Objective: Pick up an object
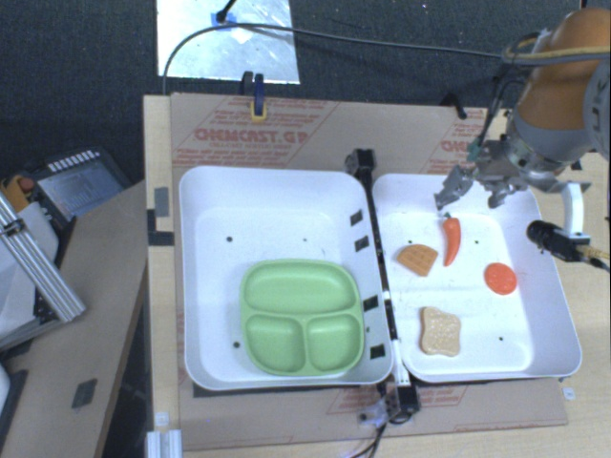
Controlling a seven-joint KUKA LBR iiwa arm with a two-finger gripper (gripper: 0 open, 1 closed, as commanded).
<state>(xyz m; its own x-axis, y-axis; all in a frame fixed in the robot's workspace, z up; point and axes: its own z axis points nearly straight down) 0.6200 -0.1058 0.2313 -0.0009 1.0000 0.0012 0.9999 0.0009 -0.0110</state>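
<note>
With its fingers spread and empty above the right bin [549, 346], the gripper [476, 190] requires a straight descent astride the red pepper [452, 239], lying just below it beside the orange wedge [417, 259], before closing across the pepper's narrow width.

my arm [563, 84] is grey with an orange band, and my gripper [474, 189] is dull grey metal. both bins, left [205, 208] and right [535, 342], are plain white. the divided plate [301, 318] is pale green. the chilli [452, 239] is red-orange, the round slice [500, 278] orange-red, the wedge [417, 259] tan-orange, the toast [440, 332] beige and speckled. the board [315, 127] under the bins is light brown with red lettering.
</note>
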